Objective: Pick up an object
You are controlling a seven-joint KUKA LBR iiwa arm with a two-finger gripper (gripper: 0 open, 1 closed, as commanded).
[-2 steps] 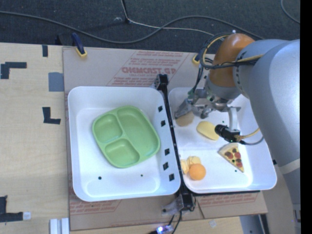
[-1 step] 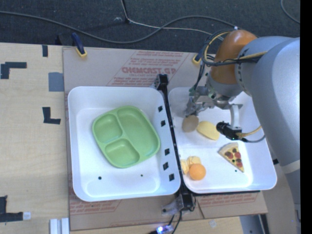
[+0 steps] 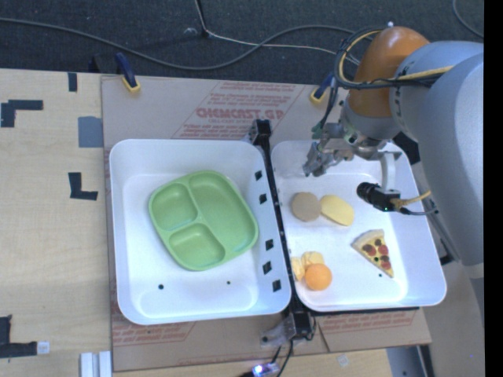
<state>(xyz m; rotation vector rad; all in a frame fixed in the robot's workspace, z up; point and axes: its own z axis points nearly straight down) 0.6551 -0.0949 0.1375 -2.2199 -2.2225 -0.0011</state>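
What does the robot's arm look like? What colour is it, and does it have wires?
The arm is fat, rounded and grey, with a shiny orange band above the wrist. Thin cables, one of them yellow, loop around the orange part. At the end sits a small grey metal claw.

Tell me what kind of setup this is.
Likely a robot lab pick-and-place bench: two white bins clamped on cardboard, toy food like a pizza slice and an orange, a green divided plate, loose cables, and the gripper hanging over the right bin.
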